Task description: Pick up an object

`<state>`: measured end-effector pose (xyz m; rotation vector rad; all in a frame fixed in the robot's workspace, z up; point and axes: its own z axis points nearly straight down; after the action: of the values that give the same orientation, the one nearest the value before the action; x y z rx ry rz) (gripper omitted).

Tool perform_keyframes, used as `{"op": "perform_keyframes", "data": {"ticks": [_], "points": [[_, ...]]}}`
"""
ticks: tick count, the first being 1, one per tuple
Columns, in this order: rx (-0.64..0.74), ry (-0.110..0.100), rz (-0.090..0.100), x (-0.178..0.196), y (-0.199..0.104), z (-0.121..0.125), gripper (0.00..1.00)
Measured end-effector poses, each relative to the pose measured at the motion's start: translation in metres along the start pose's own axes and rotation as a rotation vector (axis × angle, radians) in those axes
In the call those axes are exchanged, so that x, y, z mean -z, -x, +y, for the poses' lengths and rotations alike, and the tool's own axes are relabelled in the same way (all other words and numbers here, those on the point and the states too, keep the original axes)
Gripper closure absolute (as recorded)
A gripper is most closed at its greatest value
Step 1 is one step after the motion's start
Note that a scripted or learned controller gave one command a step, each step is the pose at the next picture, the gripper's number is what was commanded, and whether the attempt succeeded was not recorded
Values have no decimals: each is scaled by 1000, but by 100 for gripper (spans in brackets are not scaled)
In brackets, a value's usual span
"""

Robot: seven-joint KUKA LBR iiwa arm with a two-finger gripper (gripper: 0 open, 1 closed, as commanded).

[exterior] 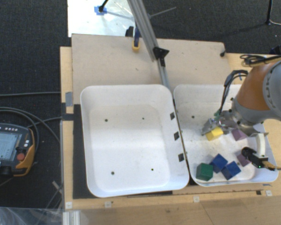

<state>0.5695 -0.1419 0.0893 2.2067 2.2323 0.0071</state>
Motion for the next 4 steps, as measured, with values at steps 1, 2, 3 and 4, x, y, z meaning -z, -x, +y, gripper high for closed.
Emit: {"op": "perform_keyframes", "data": {"ticks": [1,2,3,4], "points": [[0,1,0,24,-53,26,0],[-5,0,-3,0,-34,73,0],[-13,-10,-1,2,-37,-9,0],[-8,-3,-1,14,-38,-5,100]]}}
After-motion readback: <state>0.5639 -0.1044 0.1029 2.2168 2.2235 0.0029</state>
